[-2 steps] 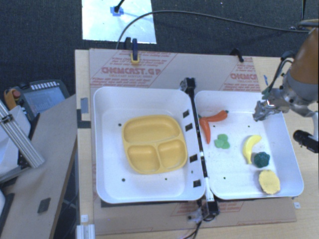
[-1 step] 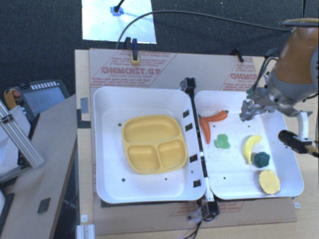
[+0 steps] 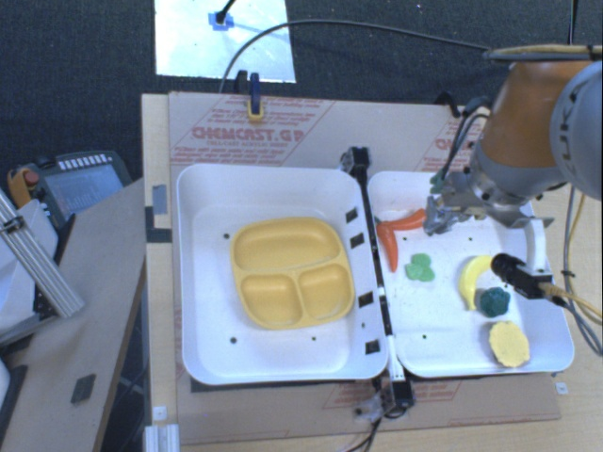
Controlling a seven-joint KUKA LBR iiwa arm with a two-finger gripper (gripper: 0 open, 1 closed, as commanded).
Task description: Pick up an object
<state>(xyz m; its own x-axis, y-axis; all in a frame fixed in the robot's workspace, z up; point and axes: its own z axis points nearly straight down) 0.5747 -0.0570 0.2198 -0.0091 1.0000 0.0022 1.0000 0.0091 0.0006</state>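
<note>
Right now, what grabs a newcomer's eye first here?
The yellow divided tray sits alone in the left bin. The grey-and-orange arm reaches in from the right over the right bin, its gripper low beside an orange carrot-like piece, with small green, yellow and teal items nearby.

Two bins side by side on the bench, divided tray in the middle of the left bin, right bin holding two carrot pieces at its left edge, broccoli just right of them, banana and round piece further right, flat slice near the front right corner
</note>
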